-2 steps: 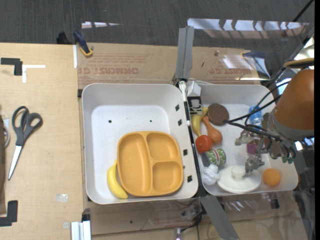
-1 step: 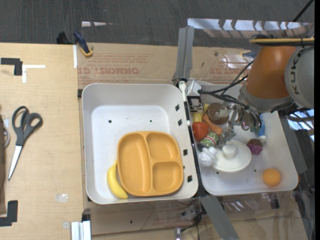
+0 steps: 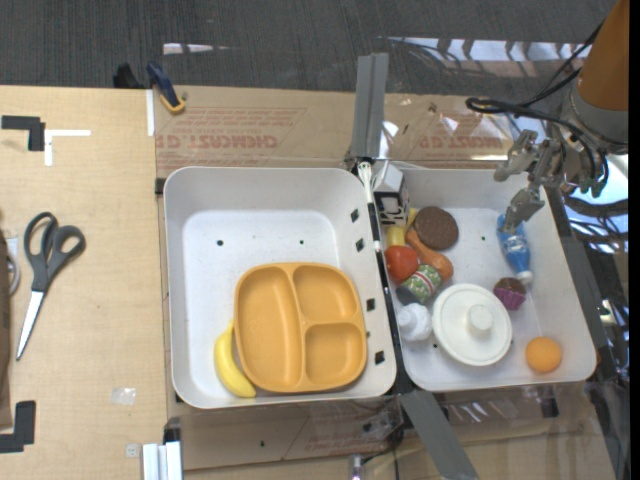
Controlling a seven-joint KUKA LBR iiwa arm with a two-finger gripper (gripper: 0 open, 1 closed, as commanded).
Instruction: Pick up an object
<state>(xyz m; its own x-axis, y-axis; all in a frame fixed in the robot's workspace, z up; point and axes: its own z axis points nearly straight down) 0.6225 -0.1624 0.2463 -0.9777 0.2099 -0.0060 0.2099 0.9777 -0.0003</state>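
- Reaching in from the right, the arm [image 3: 607, 63] places its jaws above the far right part of the right bin [image 3: 575, 298].
- Gripper [image 3: 522, 208]: positioned directly over the blue bottle [image 3: 515, 251]; jaw state cannot be told, and no contact with the bottle can be confirmed.
- Right bin contents: brown round cookie [image 3: 436, 228], red tomato [image 3: 402, 262], white lidded pot [image 3: 473, 323], orange ball [image 3: 543, 354], small purple item [image 3: 511, 292].
- Left bin [image 3: 190, 268] contents: yellow divided plate [image 3: 300, 325] with a banana [image 3: 229, 365] partly beneath its left edge.
- Scissors [image 3: 42, 263] lie on the bench [image 3: 80, 368], well apart from both bins.
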